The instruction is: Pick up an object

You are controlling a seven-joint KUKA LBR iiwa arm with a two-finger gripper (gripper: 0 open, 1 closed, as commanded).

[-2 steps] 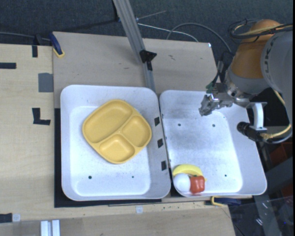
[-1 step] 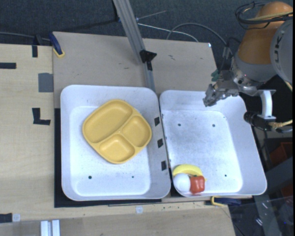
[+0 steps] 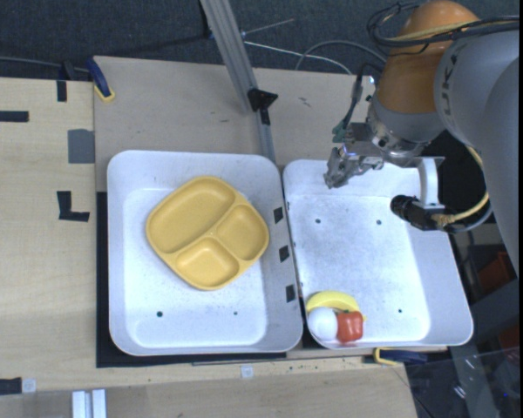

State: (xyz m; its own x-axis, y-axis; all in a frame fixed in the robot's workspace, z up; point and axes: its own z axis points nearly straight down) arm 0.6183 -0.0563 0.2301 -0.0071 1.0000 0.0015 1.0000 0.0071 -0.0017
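Yellow-white-red toy (image 3: 336,316), perhaps small duck, lies in right bin's (image 3: 436,268) near left corner; gripper (image 3: 338,174) hovers at same bin's far left corner, nothing seen between fingers, open or closed unclear; toy well apart, straight toward camera along left wall; yellow divided plate (image 3: 207,232) in left bin (image 3: 126,233).

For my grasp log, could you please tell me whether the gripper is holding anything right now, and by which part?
Nothing is held. The gripper hangs at the far edge of the right bin, well apart from the yellow, white and red toy in its near corner.
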